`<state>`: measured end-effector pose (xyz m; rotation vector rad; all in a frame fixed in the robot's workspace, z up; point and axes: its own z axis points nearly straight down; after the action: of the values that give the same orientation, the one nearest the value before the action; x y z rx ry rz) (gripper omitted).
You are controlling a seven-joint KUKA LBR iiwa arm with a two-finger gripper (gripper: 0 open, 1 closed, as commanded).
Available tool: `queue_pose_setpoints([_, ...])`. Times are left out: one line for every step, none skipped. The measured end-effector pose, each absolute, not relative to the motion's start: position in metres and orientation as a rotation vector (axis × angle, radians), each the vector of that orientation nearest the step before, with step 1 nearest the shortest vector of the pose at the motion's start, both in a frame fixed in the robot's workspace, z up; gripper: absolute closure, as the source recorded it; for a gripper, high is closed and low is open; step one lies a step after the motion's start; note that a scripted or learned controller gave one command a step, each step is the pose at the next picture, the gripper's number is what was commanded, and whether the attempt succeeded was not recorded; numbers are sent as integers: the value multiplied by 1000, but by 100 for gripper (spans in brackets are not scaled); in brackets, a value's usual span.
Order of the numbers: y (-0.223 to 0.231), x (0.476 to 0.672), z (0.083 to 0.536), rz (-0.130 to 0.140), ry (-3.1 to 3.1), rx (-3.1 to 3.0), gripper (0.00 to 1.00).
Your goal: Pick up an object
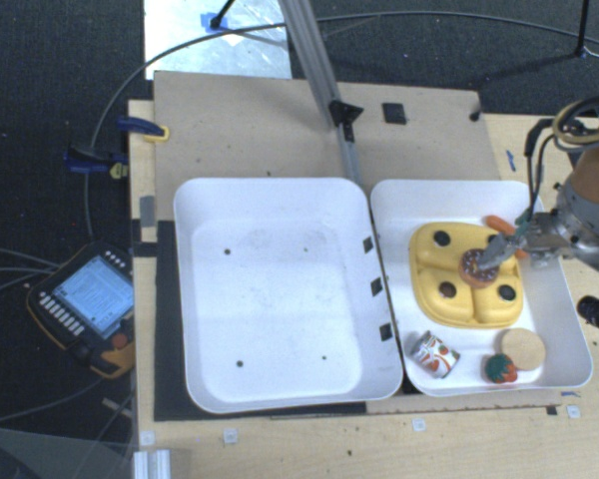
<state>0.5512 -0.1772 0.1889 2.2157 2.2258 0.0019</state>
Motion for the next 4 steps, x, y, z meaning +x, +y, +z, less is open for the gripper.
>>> queue_pose_setpoints([-177, 553, 148, -1, 2224, 2219, 0])
queue_pose_setpoints([-177, 557, 131, 7, 2217, 2213, 0])
queue_pose_setpoints([-178, 557, 129, 9, 2215, 2212, 0])
queue_pose_setpoints([-177, 558, 138, 11, 2217, 2212, 100])
